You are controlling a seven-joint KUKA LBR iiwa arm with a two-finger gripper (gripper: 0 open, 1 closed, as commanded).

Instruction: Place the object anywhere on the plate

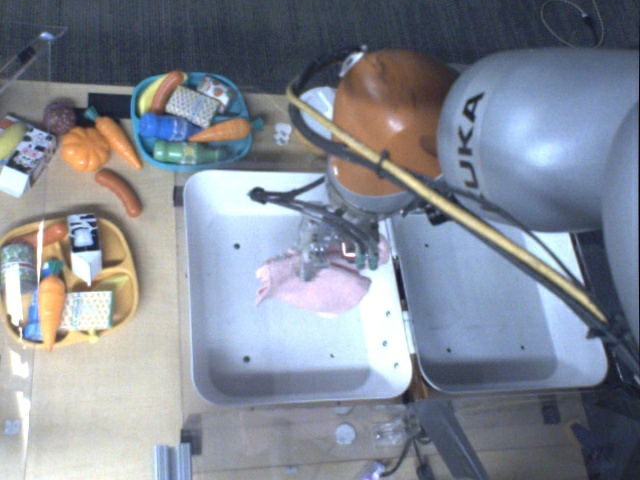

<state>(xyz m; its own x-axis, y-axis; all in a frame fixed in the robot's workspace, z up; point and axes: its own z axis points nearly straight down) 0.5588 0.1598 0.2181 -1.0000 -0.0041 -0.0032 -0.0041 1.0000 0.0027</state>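
one pink plate (318, 288) lies just under the claw (338, 253), grip state unclear

We look down on a pale wooden bench (110, 388) against a dark grey carpet floor (250, 13). Two shallow white bins (215, 348) sit side by side on it. At the left we see a blue bowl (190, 118) and a yellow tray (120, 268) of toy food, with loose toy vegetables (100, 153) between them
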